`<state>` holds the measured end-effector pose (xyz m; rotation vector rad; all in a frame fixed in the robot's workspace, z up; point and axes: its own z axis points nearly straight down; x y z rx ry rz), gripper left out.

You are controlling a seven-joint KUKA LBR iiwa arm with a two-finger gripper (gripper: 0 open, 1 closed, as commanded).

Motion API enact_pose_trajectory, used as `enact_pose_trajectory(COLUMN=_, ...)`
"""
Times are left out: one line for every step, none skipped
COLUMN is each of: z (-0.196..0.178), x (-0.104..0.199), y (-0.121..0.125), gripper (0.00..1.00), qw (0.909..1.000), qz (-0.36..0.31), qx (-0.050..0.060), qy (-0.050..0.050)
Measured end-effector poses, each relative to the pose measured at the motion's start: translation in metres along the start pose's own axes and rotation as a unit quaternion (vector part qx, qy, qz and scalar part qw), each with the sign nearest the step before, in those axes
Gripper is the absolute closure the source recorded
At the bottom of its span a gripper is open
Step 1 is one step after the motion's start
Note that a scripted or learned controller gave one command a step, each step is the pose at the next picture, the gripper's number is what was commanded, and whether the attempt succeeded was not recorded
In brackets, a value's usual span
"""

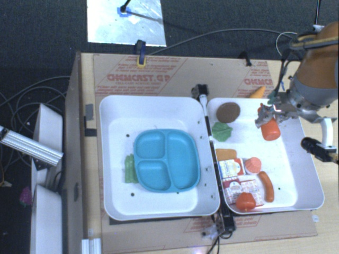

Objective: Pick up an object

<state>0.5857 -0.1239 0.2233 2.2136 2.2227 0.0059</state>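
Beneath the gripper (267,115), right at its tip, sits a red-orange cylinder (271,130), near the far right side of the right bin (304,187). Whether it is clamped or merely touched, I cannot tell; the wrist hides the contact.

The cylinder looks like a small toy piece, probably light and rigid plastic with a smooth skin. I judge it would slip if pinched near its rounded end; a grip across the middle of its body, at right angles to its long axis, seems safest. It should not crush or break.

Away to the gripper's left lie a brown disc (228,111) and, a little nearer the camera, a green leafy piece (222,132). Further toward the camera from the gripper is a crowded cluster: an orange sausage (226,154), a pink round slice (253,164), two printed packets (241,184), a red sausage (266,186) and a red tomato-like piece (244,201), several touching. The cylinder stands apart from these, so there is room around it.

The bin floor is smooth white plastic with low sloped walls, so things could slide when nudged. Beyond the divider, far left of the gripper, the left bin (114,142) holds a blue sectioned plate (167,160) with a green strip (130,169) against its left edge. An orange carrot-like piece (257,92) lies outside the bin on the board, just behind the gripper.
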Motion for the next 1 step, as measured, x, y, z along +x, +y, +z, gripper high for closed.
enact_pose_trajectory(z=0.013, x=0.0717, y=0.0066, gripper=1.0, qw=1.0, qz=0.0, qx=0.002, qy=0.001)
